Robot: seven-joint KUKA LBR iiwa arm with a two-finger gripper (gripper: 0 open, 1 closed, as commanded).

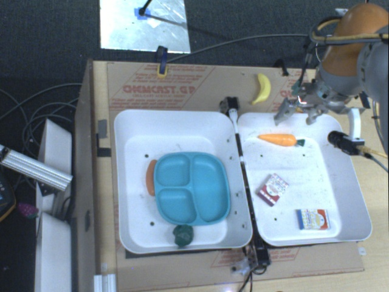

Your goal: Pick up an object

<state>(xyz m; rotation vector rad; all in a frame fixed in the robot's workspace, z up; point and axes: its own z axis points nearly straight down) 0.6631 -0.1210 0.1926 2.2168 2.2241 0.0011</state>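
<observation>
An orange carrot (278,140) with a green tip lies at the back of the right bin (346,187). My gripper (298,113) hovers above the bin's far edge, just behind the carrot, open with nothing between its fingers. A red and white packet (273,189) lies in the middle of that bin. A small white, blue and red box (313,219) rests near its front right. In the left bin (130,163) sits a blue divided plate (191,187), with an orange sausage-like piece (149,177) at its left edge and a dark green lump (183,235) at its front.
A yellow banana (262,88) lies on the cardboard behind the right bin, left of the gripper. A ridge with clips (241,157) divides the two bins. A shiny metal sheet (144,17) lies on the floor at the back.
</observation>
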